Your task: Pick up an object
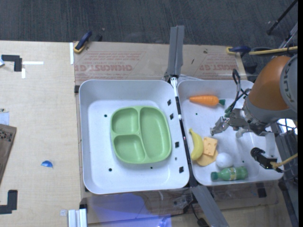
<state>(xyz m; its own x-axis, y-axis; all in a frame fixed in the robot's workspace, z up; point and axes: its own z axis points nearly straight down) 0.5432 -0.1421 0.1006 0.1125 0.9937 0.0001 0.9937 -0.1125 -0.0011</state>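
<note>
Right bin, cheese below pincer

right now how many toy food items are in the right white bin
5: an orange plastic carrot near the far wall, a yellow banana by the left wall, a yellow cheese wedge beside it, a white egg, a green bottle along the near wall. The arm may hide more.

Grey arm with orange band reaching in from three o'clock, wrist bent down toward nine o'clock. Gripper low, pointing toward eight o'clock, nothing seen between fingers.
</note>
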